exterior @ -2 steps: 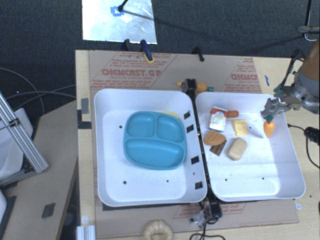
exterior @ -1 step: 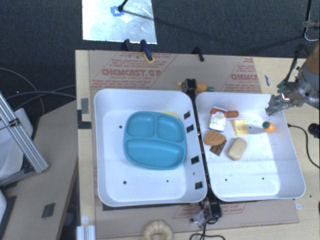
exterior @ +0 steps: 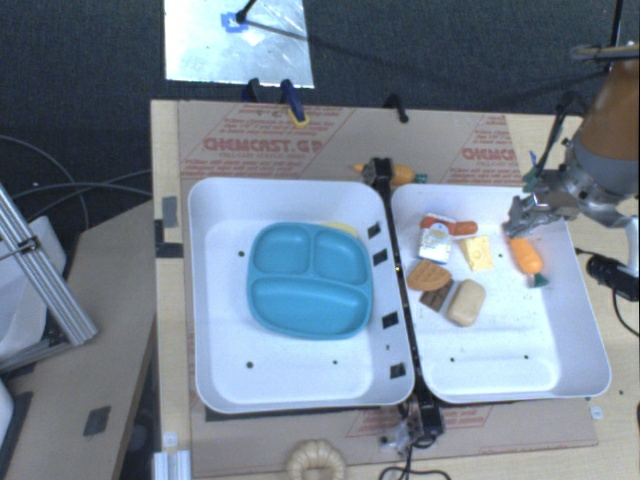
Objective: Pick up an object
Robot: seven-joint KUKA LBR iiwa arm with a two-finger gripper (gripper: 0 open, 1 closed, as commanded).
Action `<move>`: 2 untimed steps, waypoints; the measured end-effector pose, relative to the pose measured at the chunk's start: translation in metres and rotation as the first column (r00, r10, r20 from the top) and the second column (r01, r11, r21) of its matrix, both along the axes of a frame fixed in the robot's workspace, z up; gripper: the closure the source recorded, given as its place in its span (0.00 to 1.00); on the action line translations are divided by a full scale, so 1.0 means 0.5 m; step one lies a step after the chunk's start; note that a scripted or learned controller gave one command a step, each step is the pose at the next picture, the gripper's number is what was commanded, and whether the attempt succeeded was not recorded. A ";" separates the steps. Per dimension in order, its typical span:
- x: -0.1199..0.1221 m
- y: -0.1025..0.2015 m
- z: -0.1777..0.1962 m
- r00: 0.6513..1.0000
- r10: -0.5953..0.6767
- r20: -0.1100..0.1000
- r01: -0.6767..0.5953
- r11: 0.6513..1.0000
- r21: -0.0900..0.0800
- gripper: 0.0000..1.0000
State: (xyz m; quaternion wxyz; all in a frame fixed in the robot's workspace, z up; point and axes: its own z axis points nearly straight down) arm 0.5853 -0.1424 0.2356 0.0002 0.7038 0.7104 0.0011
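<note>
My gripper (exterior: 522, 218) hangs over the far right part of the right bin (exterior: 575, 363). An orange toy carrot (exterior: 527, 257) lies just below it on the bin floor, and nothing shows between the fingers. To the left lie a yellow cheese slice (exterior: 479, 253), a white and red packet (exterior: 435, 240) and an orange sausage (exterior: 462, 228). Lower down sit a brown cookie (exterior: 429, 274), a dark chocolate piece (exterior: 436, 298) and a tan bread roll (exterior: 466, 303).
The left bin (exterior: 205, 298) holds a blue divided plate (exterior: 310, 278). A black clip strip (exterior: 395, 288) runs along the wall between the bins. A yellow item (exterior: 400, 175) lies behind the bins on the cardboard. A coiled cable (exterior: 318, 460) sits at the front edge.
</note>
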 end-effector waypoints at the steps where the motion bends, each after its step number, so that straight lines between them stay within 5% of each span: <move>1: -0.030 0.123 -0.016 1.000 0.001 -0.002 -0.001 1.000 0.001 1.00; 2: -0.028 0.111 -0.006 1.000 -0.007 0.000 0.007 1.000 -0.001 1.00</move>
